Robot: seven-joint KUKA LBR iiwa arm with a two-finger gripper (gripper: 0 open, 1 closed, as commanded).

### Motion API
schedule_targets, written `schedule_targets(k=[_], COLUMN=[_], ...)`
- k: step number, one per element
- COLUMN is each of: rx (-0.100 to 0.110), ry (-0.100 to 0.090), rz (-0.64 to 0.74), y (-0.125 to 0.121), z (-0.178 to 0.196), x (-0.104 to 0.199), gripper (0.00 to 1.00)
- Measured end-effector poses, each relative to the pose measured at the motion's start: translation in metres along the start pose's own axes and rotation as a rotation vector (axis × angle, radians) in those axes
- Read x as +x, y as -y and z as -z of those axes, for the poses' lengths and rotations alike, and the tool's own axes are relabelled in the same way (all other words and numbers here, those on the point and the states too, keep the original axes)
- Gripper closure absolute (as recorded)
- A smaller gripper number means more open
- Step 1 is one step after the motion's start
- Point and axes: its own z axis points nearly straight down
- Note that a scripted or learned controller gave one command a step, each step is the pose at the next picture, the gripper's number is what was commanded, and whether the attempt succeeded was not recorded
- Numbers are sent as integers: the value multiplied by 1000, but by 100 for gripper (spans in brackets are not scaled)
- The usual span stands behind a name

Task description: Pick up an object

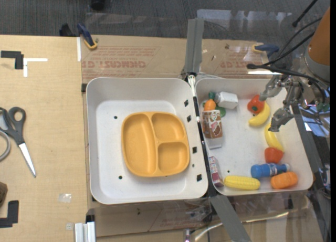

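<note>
My gripper (276, 103) hangs over the right side of the right bin (239, 146), its two fingers spread open and nothing between them. Just left of it lie a red pepper (254, 104) and a yellow banana (260, 115). A second yellow piece (273, 139) lies right below the lower fingertip. Further toward the front are a red-orange piece (273, 155), a blue bottle (269, 170), an orange piece (284, 180) and a corn cob (242, 182). A brown-labelled bottle (212, 123) and a white box (227, 99) sit by the bin's left wall.
The left bin (105, 130) holds a yellow divided plate (156, 144). Scissors (20, 136) lie on the bench at far left. Cables run above the bin's right edge near the arm. A small packet (213, 170) lies at the right bin's front left.
</note>
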Motion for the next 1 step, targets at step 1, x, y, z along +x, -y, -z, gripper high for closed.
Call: schedule_targets(k=[1], rx=[-1], ry=[-2], rz=[67], y=[40], z=[-166], x=[74], gripper=[0])
